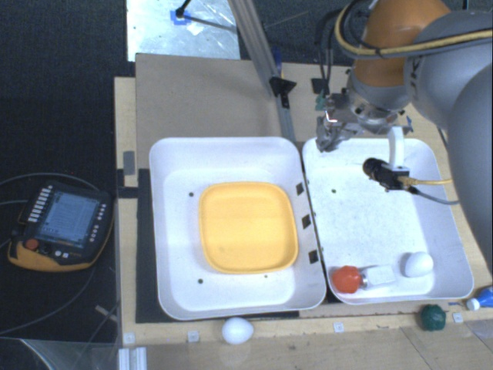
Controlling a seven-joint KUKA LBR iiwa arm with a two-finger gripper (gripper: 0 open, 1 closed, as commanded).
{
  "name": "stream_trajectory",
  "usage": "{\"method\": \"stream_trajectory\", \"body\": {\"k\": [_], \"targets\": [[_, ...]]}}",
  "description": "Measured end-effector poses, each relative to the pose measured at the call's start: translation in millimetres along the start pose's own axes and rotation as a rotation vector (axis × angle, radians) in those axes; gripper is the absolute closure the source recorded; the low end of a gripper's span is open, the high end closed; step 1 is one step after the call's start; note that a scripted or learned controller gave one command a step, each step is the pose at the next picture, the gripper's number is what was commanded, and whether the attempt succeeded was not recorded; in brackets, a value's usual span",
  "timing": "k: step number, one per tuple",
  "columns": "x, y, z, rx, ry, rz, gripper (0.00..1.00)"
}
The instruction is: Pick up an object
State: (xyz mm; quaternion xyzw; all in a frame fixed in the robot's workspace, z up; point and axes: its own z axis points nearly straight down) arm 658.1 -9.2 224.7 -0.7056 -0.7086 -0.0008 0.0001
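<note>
Grey arm [454, 75] reaches over the right bin [443, 230]; gripper [330, 139] hangs at that bin's far left corner, nothing visibly held, finger state cannot be told. Pick looks not yet done. Left bin [166, 206], smooth white plastic, holds a square yellow plate [248, 227]. Candidates lie along the right bin's near edge: white egg-shaped object [418, 264], glossy orange-red ball [347, 278].

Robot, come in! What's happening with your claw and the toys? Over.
Gripper over right bin's far corner, nothing seen held. Orange ball and white egg at near edge. Path clear.
</note>
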Motion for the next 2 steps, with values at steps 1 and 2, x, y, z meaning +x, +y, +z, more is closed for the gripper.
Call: {"method": "stream_trajectory", "body": {"k": [1,2], "targets": [[55,-13,6,0.001,0.0,0.0,1.0],[99,-18,8,0.0,0.0,0.0,1.0]]}}
